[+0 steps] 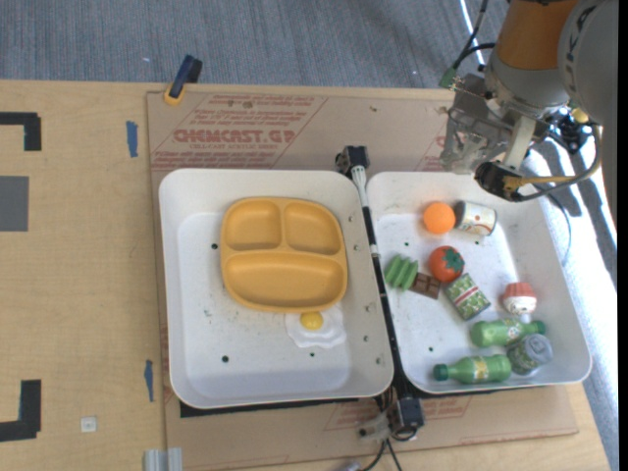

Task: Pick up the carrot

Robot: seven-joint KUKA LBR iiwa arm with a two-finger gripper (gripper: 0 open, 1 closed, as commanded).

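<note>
Carrot: hard to single out; the likeliest piece is the rounded orange one [439, 217] near the right bin's [567, 292] far wall, just beside a white piece [477, 220]. The arm [535, 37] is cut off by the top edge. Its gripper [463, 153] hangs over the cardboard behind that bin, holding nothing visible; whether it is spread or closed cannot be told. A yellow plate [285, 253] lies in the left bin [186, 292].

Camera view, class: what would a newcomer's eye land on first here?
The yellow three-compartment plastic plate in the left white bin stands out, a toy fried egg beside its near edge. The right white bin holds a jumble of toy foods, and the grey arm's claw hangs above its far rim.
</note>
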